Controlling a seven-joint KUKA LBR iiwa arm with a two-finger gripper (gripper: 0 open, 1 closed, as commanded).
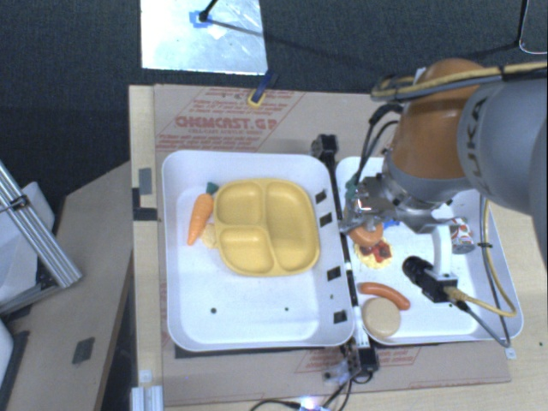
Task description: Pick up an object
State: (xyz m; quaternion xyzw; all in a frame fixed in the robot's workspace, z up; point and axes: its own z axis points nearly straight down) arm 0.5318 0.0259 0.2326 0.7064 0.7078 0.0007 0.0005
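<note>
Cardboard (227,118) with red print sits under both bins.

Left bin (248,319): the carrot (199,217) lies tilted, green top up-right, tip down-left. It's between the bin's left wall and the plate (261,227), just beside the plate's edge. There's a small pale bit at the carrot's lower end, too small to identify. The plate is yellow with three compartments, and it sits mid-bin toward the top wall.

Black clips (333,273) run along the seam between the bins.

Right bin (428,325): the gripper (366,221) is low over the upper-left area, close to the seam. I can't tell whether it's open or closed, or whether it grips anything, because the wrist body covers it.

The orange piece (373,240) is directly under the gripper and is the nearest object to it. I can't tell whether they touch or are just apart. A red-yellow piece (378,253) lies against its lower side.

The sausage (385,294) is further down the bin, well apart from the gripper, lying flat with its right end a bit lower. The disc (382,318) is tan and round, just below the sausage in the bin's bottom-left corner.

A packet (461,234) in white, red and silver lies toward the bin's right side, apart from the other items.

The arm (479,135) comes in from the right. Its orange band hangs above the bin's upper part and hides that area.
</note>
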